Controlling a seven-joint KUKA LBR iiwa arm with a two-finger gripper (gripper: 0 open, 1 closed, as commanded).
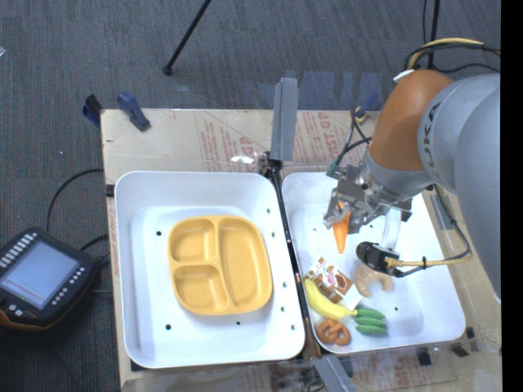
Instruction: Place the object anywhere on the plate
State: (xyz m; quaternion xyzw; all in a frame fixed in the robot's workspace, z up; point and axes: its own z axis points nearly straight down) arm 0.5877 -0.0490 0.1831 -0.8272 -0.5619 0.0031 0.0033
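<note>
Item one: my two-finger gripper [341, 219], right of centre in the frame, above the upper part of the right-hand shallow white bin [433, 300]; its fingers are closed around a small orange toy carrot [340, 235], which hangs point-down between them, clear of the bin floor.

Item two: my grey arm with its orange band [409, 121], entering from the right edge of the frame and filling the upper right.

Item three: the yellow plastic plate with three compartments [221, 265], lying flat in the middle of the left-hand shallow white bin [139, 219], left of centre in the frame; well apart from the carrot, with the bins' adjoining walls between them.

Item four, contents of the right bin, lower centre-right of the frame: a yellow toy banana [325, 300] near the bin's left wall; a small printed packet in white and brown [331, 278] just above it, touching; a green pod-shaped toy [369, 320] just beside the banana's tip; a brown pretzel-shaped toy [333, 331] below the banana; a tan curled pastry-like toy [374, 280] to the right of the packet.

Item five: a handheld control pendant with grey screen [39, 278], on the floor at the left edge of the frame.
</note>
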